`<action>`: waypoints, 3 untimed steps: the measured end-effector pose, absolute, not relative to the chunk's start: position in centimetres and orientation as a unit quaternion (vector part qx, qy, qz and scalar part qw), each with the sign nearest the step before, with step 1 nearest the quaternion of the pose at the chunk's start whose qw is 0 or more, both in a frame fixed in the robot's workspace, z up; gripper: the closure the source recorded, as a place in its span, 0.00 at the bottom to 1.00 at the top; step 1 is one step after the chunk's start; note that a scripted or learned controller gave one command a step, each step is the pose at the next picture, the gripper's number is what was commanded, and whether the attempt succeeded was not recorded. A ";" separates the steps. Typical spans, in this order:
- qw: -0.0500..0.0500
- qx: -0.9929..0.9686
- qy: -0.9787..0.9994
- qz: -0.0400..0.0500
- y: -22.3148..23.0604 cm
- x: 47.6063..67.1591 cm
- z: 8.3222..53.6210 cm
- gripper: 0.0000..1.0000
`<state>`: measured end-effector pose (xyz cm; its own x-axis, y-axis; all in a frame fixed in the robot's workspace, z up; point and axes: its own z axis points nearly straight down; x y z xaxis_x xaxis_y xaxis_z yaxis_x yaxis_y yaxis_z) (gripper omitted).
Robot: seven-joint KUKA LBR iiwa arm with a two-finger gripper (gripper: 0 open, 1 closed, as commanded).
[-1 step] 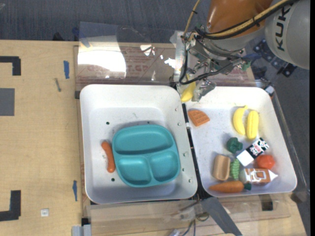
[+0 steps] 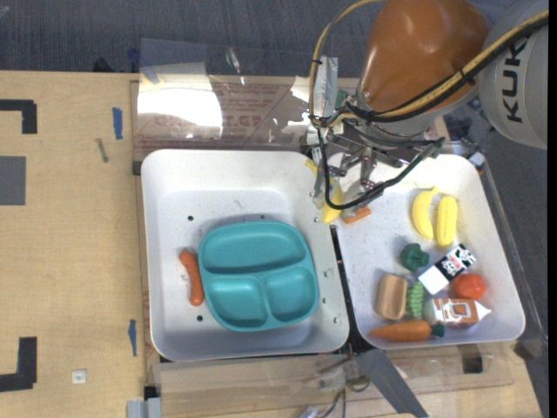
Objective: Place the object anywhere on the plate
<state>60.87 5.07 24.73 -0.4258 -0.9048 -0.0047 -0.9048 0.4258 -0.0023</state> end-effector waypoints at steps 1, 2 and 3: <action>0.004 -0.819 0.574 -0.001 5.1 55.2 29.3 1.00; 0.004 -0.881 0.474 -0.001 12.8 48.0 34.0 1.00; -0.001 -0.904 0.427 0.006 13.2 51.0 21.9 1.00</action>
